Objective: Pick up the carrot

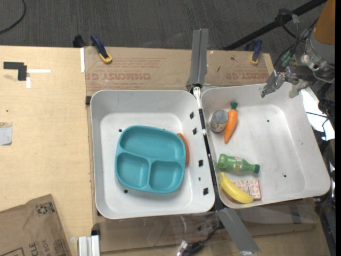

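The carrot [230,122] is orange with a green top and lies near the left wall of the right bin [290,143], its tip pointing toward the front. It leans against a small tin can [218,120]. My gripper [279,88] hangs over the back edge of the right bin, to the right of and behind the carrot, well apart from it. Its fingers [266,90] are spread open with nothing between them.
A green bottle [238,164], a banana [235,190] and a small printed packet [251,188] lie at the right bin's front left. The left bin [101,143] holds a teal divided plate [151,159] with an orange item [184,147] at its right rim.
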Controlling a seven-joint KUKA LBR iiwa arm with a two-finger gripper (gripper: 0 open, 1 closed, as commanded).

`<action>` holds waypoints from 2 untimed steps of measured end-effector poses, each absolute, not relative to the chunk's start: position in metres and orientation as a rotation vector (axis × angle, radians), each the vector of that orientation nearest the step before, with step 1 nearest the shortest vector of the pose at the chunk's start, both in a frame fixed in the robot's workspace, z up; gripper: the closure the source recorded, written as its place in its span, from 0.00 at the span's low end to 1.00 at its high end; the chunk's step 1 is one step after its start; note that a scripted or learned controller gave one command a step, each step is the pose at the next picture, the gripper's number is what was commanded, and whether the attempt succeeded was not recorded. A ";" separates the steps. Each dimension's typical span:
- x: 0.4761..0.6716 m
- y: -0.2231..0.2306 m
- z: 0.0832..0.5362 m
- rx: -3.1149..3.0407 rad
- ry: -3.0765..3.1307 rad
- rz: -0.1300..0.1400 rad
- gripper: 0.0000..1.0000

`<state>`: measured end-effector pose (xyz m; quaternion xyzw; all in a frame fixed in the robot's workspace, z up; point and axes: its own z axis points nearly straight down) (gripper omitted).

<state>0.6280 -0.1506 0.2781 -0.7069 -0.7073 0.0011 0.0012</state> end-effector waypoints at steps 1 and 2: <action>0.637 -0.151 0.323 -2.184 -2.258 0.003 0.00; 0.646 -0.151 0.250 -2.440 -1.974 0.007 0.00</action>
